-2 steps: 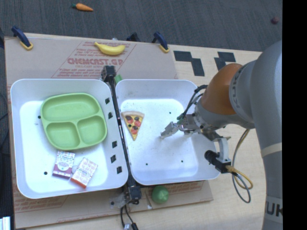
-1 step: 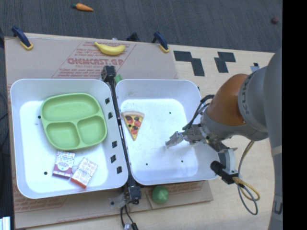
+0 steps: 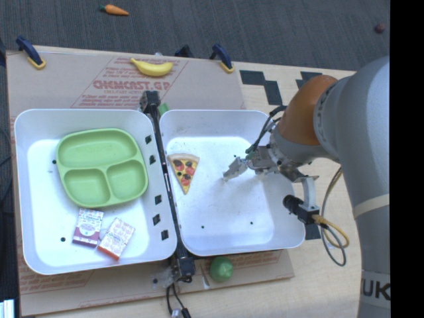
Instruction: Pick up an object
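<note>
A toy pizza slice (image 3: 183, 171) lies flat in the right bin (image 3: 228, 244), close to the divider. My gripper (image 3: 232, 167) hovers low over the middle of that bin, about a hand's width right of the slice, pointing left. Its fingers are open and nothing is between them. In the left bin (image 3: 33, 244) lie a green compartment plate (image 3: 101, 164) and two small snack packets (image 3: 88, 227) (image 3: 116, 237) near the front.
A yellow banana (image 3: 152, 65) rests on the cardboard behind the bins. A green ball (image 3: 221, 268) sits outside the right bin's front wall. An orange carrot (image 3: 116, 9) is on the floor. Blue clamps (image 3: 222, 56) hold the board's back edge.
</note>
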Action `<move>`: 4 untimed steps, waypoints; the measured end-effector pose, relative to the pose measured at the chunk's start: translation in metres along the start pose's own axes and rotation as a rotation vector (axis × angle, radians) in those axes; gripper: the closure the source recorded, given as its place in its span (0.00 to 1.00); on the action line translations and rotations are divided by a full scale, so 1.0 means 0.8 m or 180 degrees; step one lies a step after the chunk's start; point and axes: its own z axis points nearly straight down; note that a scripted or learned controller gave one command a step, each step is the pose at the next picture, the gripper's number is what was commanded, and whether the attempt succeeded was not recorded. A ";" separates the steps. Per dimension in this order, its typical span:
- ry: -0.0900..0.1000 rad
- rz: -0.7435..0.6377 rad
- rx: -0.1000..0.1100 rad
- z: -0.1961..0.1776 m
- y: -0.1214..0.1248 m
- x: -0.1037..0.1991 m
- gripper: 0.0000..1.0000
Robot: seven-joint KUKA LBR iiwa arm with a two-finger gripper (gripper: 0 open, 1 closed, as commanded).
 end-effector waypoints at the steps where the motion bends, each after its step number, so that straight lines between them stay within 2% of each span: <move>1: -0.0004 -0.0003 0.0006 0.001 -0.045 0.000 0.00; 2: -0.0002 -0.0001 -0.0003 0.000 0.080 0.000 0.00; 3: -0.0002 -0.0004 -0.0001 -0.001 0.105 -0.001 0.00; 4: 0.0002 -0.0007 0.0006 0.000 0.109 0.066 0.00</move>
